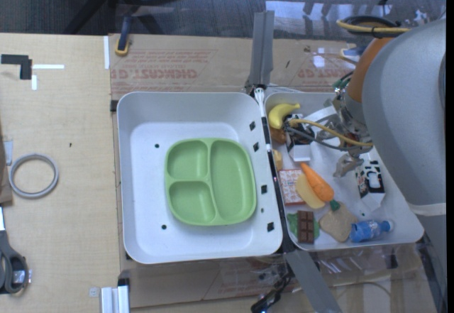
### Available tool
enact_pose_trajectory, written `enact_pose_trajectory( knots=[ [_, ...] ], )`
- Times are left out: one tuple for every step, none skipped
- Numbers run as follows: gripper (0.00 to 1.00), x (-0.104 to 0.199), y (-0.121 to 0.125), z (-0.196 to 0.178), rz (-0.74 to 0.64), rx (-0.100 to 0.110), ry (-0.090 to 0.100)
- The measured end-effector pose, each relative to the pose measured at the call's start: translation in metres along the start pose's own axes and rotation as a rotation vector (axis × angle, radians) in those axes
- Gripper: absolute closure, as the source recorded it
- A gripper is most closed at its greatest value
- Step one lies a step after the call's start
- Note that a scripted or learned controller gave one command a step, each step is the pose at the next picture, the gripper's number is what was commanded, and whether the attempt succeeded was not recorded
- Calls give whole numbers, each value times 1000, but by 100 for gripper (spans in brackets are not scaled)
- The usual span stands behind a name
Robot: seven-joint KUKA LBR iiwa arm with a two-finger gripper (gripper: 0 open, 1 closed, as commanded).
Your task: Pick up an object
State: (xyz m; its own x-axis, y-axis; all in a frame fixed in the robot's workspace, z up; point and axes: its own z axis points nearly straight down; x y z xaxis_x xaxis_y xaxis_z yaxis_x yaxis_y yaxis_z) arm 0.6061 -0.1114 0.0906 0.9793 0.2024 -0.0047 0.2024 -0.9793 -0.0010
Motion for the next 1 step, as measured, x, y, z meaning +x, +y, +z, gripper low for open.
enact_pose_trajectory(
  knots=[
    [0, 46, -3, -1, -59, -1, 1]
  ],
)
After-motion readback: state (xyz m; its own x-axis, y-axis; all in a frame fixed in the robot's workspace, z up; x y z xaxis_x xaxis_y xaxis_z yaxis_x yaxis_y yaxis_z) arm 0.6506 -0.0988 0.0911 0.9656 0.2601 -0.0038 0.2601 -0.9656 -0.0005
